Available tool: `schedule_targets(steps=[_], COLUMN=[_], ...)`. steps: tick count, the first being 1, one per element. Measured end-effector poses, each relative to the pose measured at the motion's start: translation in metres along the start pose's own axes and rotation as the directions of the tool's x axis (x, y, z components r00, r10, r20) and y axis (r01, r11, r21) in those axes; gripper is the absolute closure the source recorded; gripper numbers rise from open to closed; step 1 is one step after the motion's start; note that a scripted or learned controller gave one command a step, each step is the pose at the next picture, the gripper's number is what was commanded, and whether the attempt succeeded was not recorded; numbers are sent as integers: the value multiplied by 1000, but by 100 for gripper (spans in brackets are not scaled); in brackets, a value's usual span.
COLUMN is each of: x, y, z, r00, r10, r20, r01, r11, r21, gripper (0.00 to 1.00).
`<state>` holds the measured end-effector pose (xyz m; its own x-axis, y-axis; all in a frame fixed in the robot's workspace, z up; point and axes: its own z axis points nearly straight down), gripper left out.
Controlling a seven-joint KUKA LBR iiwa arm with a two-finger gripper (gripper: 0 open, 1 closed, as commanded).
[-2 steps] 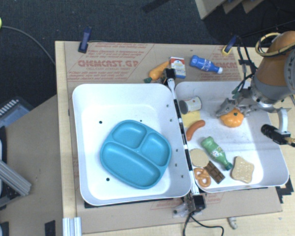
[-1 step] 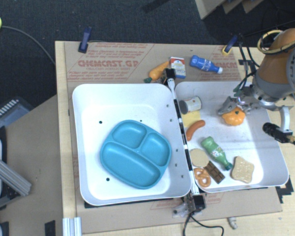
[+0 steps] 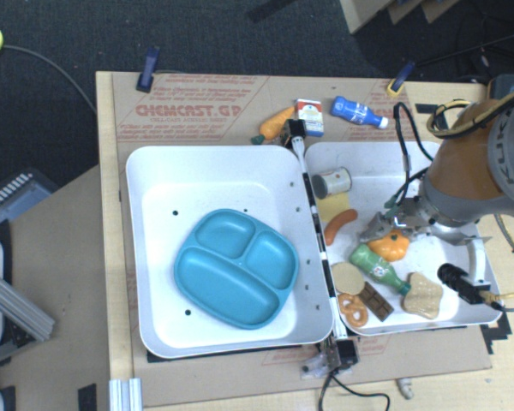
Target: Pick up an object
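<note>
From my seat I see the bench [image 3: 197, 101] carrying two white bins side by side. The left bin [image 3: 154, 178] holds a blue divided tray [image 3: 236, 266], lying flat near its middle. The right bin [image 3: 368, 157] holds the clutter, and the arm [image 3: 475, 165] comes in over its right side, with the gripper [image 3: 392, 223] low above the bin's middle. I cannot tell how the jaws stand; they are too small and dark against the toys. Just below the gripper sits an orange toy [image 3: 391, 247], touching or nearly touching it, but I do not see it between the jaws. A green bottle [image 3: 377, 266] lies tilted just beside the orange toy, and a tan bread-like piece [image 3: 424, 295] lies to its right. A red sausage [image 3: 340, 223] lies left of the gripper, with a grey cylinder [image 3: 331, 181] above it. A pretzel [image 3: 354, 308] and a brown block [image 3: 376, 300] lie at the near edge. Beyond the bins, on the bench, lie a blue bottle [image 3: 358, 112], a small carton [image 3: 309, 116] and an orange piece [image 3: 276, 123].
</note>
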<state>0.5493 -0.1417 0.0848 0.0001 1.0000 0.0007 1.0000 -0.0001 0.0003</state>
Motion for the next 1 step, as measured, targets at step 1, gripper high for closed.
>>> schedule_targets(steps=[1], x=[112], y=[-2], z=[-100], r00=[1000], r10=[-2], r20=[-1], r01=[2], r11=[1000], r21=[-1], gripper=[100])
